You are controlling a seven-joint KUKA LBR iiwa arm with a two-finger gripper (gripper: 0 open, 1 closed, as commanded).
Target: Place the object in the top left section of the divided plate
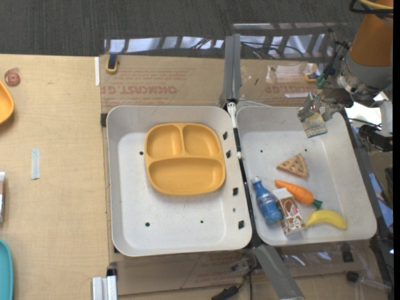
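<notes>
A yellow divided plate lies in the left bin, with two small sections at the back and one wide section at the front. Nothing lies in its top left section. In the right bin are a waffle wedge, a carrot, a blue bottle, a small carton and a banana. My gripper hangs over the back of the right bin, behind the waffle wedge and apart from all the objects, with nothing seen in it.
A raised divider separates the two bins. Cardboard lies behind the bins. A wooden table spreads to the left with an orange dish and a teal dish at its edge.
</notes>
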